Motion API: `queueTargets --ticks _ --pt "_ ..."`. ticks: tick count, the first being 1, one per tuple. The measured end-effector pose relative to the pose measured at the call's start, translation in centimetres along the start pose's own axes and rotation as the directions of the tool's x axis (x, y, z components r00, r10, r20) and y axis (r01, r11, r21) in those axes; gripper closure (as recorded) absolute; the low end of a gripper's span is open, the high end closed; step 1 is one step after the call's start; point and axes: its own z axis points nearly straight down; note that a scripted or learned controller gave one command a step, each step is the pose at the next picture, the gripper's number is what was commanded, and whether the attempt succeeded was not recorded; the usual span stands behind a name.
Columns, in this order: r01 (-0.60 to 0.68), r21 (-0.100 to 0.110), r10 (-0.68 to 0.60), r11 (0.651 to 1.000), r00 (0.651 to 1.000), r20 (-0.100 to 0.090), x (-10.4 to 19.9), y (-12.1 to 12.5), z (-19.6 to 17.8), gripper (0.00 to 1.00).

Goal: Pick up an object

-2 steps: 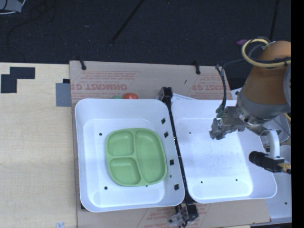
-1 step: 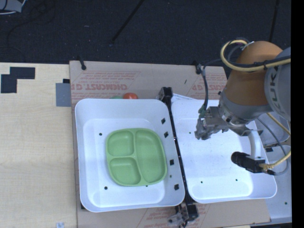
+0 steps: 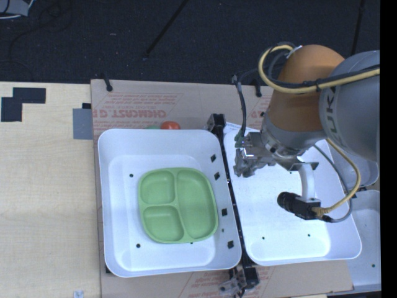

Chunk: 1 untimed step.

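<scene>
Green tray (image 3: 178,205) lies flat mid left bin (image 3: 118,160), three compartments up. Likely light, stiff, slick plastic; no top hold, so pinch a raised rim or a divider. Gripper (image 3: 245,160) hangs over the right bin (image 3: 310,244) near the shared wall, well apart from tray; grasp state cannot be told, nothing visibly held.

The arm (image 3: 322,98) reaches in from the right, hand (image 3: 247,160) lowered.
</scene>
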Motion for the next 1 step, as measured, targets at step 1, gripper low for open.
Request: queueTargets --ticks 1 --pt "-0.001 0.0 0.001 1.0 1.0 0.001 4.66 2.37 0.63 1.0"
